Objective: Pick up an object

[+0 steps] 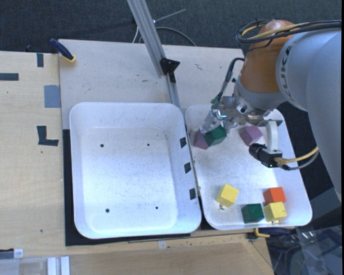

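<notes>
My gripper (217,128) hangs over the upper left part of the right bin (291,171), coming down from the grey arm with its orange band. A green block (216,136) sits between the fingertips, and the gripper is shut on it. The block overlaps a purple block (199,141) lying just to its left near the bin's left wall. A second purple block (251,134) lies to the right of the gripper.
Along the right bin's front lie a yellow block (227,195), another green block (252,212), a yellow block (275,211) and an orange block (274,195). The left bin (80,153) stands beside it. A metal pole (152,33) slants above the bins.
</notes>
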Tool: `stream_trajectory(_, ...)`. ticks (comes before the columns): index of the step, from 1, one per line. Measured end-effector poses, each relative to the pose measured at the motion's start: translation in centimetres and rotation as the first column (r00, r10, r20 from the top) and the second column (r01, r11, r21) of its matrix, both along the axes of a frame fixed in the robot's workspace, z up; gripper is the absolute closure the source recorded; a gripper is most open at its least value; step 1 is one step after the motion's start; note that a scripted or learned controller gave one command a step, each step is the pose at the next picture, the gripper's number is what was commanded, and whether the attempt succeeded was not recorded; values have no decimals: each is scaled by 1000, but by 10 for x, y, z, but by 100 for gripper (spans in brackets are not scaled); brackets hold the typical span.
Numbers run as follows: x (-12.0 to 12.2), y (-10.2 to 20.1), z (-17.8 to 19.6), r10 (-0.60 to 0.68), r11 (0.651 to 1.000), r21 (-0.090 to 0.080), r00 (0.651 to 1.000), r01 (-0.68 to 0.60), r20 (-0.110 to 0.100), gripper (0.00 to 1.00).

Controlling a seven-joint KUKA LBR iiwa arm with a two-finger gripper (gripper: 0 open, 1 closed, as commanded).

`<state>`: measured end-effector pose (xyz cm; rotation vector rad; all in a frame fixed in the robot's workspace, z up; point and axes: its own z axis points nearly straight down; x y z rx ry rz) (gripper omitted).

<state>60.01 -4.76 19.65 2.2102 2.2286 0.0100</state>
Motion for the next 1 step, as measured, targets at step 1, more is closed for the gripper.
stream_trajectory(1, -4, 69, -6, 1, 1000, 1, 1000, -1, -10, 100)
